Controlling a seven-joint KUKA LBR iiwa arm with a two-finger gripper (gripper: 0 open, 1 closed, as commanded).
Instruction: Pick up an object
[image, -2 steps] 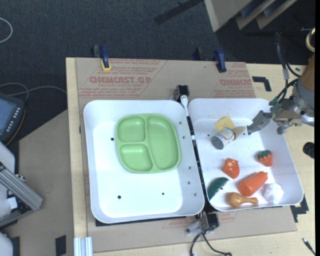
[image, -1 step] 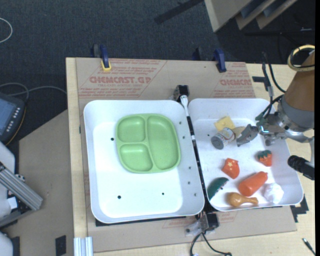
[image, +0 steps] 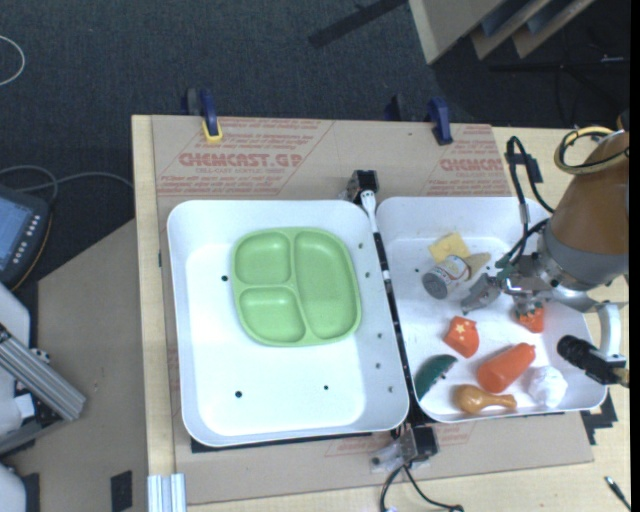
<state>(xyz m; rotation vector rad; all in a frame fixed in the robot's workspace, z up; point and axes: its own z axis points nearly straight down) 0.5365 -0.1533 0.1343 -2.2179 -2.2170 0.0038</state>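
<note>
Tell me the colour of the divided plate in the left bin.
The divided plate is pale green, seen clearly in the camera view against the white left bin.

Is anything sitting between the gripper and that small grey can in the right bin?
Nothing visible blocks it. The gripper hangs low in the right bin, just right of the grey can, with bare white floor between them.

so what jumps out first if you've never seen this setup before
The pale green divided plate stands out most, lying alone in the left bin. Next comes the cluster of small toys in the right bin: an orange carrot-like piece, a red piece, a yellow block and a grey can. The grey and orange arm reaches in from the right, its gripper low beside the can.
</note>
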